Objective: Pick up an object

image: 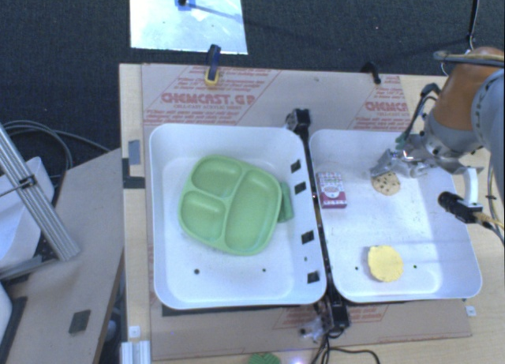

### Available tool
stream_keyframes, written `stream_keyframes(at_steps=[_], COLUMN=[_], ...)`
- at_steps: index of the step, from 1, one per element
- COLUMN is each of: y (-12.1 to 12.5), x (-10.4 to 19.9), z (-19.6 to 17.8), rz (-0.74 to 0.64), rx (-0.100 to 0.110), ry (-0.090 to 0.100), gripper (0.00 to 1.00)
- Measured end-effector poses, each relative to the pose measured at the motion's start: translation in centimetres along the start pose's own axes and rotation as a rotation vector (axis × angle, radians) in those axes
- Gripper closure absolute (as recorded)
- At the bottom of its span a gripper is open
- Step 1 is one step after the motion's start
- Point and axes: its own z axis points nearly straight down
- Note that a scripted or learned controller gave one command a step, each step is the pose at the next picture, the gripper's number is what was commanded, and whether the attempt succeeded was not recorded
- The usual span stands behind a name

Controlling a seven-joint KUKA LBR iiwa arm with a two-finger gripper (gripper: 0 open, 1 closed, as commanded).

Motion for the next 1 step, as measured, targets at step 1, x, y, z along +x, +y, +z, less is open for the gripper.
stream_keyframes(at_steps=[1], y=[0.06], x=[-0.21], z=[-1.46], rz=[0.000], rx=[-0.008], ry=[-0.004], gripper=[1.00])
